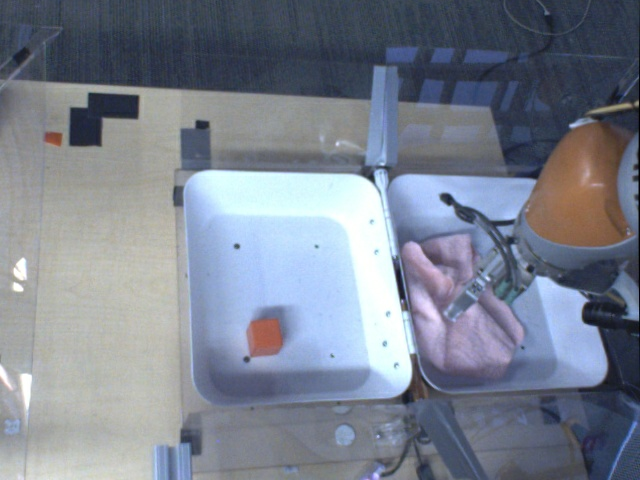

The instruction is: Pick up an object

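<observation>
A crumpled pink cloth (450, 303) lies in the right bin (570, 363), against its left wall. My gripper (468, 298) hangs over the cloth's middle, fingers pointing down and left, low over the fabric or touching it. The grey arm with its orange band (585, 193) reaches in from the right above the bin. An orange block (265, 337) rests in the left bin (280, 208), near its front left.
A metal divider post (383, 118) stands at the back between the bins. Black markers (100, 116) and a small orange tag (53, 139) lie on the wooden bench at the far left. Cables run along the right bin's back.
</observation>
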`<state>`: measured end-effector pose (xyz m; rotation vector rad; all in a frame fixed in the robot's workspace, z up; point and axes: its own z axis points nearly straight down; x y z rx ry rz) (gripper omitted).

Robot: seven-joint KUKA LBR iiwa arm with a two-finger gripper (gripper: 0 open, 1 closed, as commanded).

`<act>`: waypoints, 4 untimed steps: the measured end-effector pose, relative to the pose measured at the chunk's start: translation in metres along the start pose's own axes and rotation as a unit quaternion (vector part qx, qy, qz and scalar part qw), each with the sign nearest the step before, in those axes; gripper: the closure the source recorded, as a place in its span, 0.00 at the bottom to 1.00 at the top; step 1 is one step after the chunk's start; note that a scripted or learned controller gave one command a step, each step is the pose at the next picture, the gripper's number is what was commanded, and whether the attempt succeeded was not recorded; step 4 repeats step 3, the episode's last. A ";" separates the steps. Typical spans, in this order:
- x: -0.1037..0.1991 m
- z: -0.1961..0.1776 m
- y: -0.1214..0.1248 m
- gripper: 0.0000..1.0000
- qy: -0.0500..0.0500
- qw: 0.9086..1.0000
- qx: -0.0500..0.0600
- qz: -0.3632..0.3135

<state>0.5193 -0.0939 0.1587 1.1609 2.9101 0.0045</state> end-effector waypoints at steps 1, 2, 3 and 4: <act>-0.076 0.067 0.035 0.00 -0.003 0.991 -0.002 0.135; -0.077 0.054 0.039 1.00 -0.005 0.991 -0.006 0.133; -0.106 -0.095 0.102 1.00 -0.001 0.982 0.000 0.189; -0.106 -0.095 0.102 1.00 -0.001 0.982 0.000 0.189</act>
